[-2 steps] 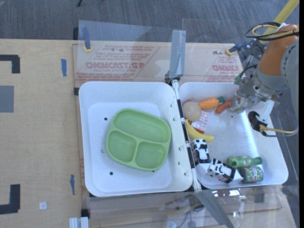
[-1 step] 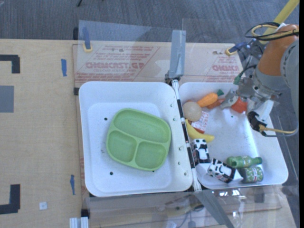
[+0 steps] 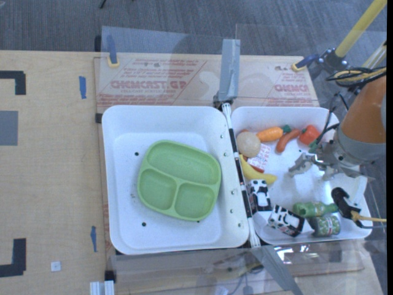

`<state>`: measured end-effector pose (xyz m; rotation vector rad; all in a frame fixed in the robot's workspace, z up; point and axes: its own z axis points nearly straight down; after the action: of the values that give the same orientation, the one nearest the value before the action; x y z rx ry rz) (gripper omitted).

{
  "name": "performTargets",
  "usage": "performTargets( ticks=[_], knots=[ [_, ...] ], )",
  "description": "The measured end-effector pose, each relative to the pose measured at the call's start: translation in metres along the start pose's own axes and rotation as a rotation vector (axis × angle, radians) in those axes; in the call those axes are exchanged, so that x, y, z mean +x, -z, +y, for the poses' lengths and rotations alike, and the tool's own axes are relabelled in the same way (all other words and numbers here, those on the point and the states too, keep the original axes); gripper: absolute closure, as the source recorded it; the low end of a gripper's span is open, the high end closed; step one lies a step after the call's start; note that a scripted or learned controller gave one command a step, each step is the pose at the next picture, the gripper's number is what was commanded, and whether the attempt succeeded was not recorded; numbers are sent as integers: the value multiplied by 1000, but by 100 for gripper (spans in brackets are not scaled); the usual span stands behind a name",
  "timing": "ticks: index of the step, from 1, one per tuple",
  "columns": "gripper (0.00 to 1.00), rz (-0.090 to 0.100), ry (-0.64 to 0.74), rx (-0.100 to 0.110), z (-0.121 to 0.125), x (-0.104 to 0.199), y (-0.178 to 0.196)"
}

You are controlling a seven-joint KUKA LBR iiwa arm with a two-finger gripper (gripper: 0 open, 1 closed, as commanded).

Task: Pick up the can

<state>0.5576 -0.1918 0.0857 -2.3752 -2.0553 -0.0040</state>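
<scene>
Reaching in from the right, the grey arm with its orange band hangs over the right-hand shallow white bin, its metal two-finger hand over the bin's middle right. How far the hand is open cannot be told from this slanted view; nothing is seen between its tips, and it touches none of the objects so far as the view shows.

The small green can with a printed label lies on its side near the front right corner of that bin, well apart from the hand. Its long axis runs roughly left to right across the view, with one round end facing right; which end is the top cannot be made out. The label is mostly green with a paler reddish patch.

Just behind the can lies a green plastic bottle, also lengthwise left to right and close beside it. To the can's left sits a black-and-white patterned item. Further back in the same bin are a yellow banana, a round beige ball-like object, an orange carrot and a red-orange pepper.

The left-hand white bin holds a light green divided plastic plate. Both bins rest on the pale wooden table.
</scene>
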Motion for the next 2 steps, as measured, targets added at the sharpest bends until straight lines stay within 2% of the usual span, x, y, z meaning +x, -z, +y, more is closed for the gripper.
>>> performTargets(
  ticks=[1, 2],
  knots=[
    [0, 12, 51, -1, 48, -7, 1],
    [0, 12, 29, 29, 110, 2, 0]
  ],
)
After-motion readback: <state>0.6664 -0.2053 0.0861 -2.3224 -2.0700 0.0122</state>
